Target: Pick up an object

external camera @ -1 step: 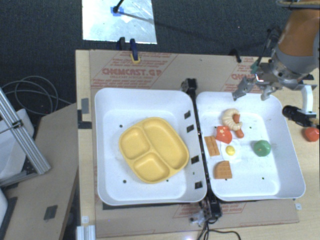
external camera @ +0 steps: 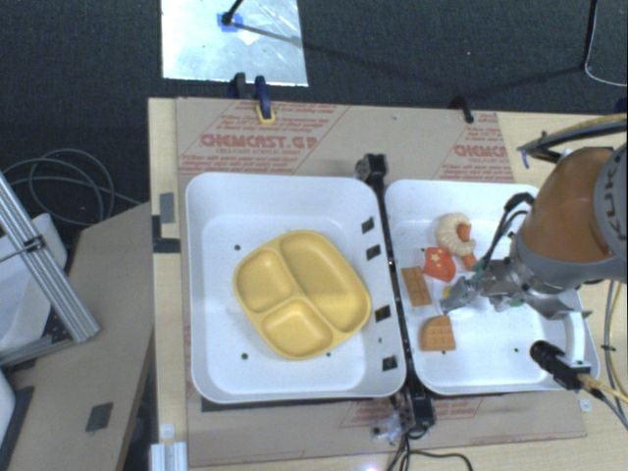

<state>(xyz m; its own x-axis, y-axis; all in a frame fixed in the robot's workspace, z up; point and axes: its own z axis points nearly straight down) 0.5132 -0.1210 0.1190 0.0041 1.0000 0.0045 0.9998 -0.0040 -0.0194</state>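
Note:
The right bin holds several small toy foods. A pale shrimp-like piece lies at the back, with a red piece just in front of it. A thin brown cracker lies near the bin's left wall, and an orange-brown chunk sits further forward. My gripper hangs low over the bin floor, just right of the cracker, in front of the red piece and behind the chunk. The grey wrist and the orange band hide the bin's right side.
The left bin holds a yellow three-compartment plate. A black divider with clips runs between the bins. A black part of the arm lies over the right bin's front right corner. Cardboard lies under both bins.

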